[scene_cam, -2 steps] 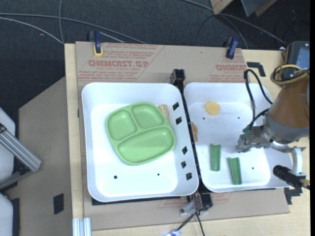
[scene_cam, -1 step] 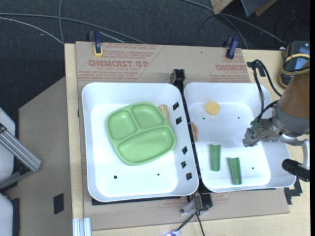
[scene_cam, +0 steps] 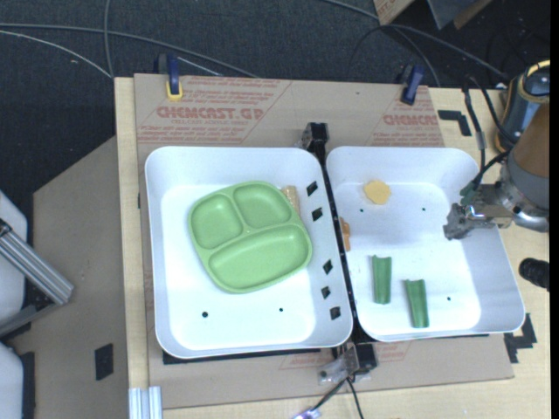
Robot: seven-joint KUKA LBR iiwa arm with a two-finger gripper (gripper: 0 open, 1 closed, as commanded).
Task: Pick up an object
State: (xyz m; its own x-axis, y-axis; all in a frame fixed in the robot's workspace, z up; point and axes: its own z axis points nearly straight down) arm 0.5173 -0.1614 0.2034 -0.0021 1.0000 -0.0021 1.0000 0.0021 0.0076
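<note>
In the right bin (scene_cam: 489, 317) lie two green sticks, one (scene_cam: 382, 279) near the middle front and one (scene_cam: 416, 302) just right of it. A small yellow piece (scene_cam: 377, 192) rests toward the back of that bin. My gripper (scene_cam: 458, 225) hangs at the bin's right side, over bare floor, right of and behind the green sticks. Nothing shows in its grasp. A small tan-orange piece (scene_cam: 345, 232) sits against the divider between the bins.
The left bin (scene_cam: 175, 312) bears a green divided plate (scene_cam: 251, 236) with a tan object (scene_cam: 290, 198) tucked at its back right edge. Black clips line the divider (scene_cam: 327, 260). The arm (scene_cam: 524, 138) comes in from the right.
</note>
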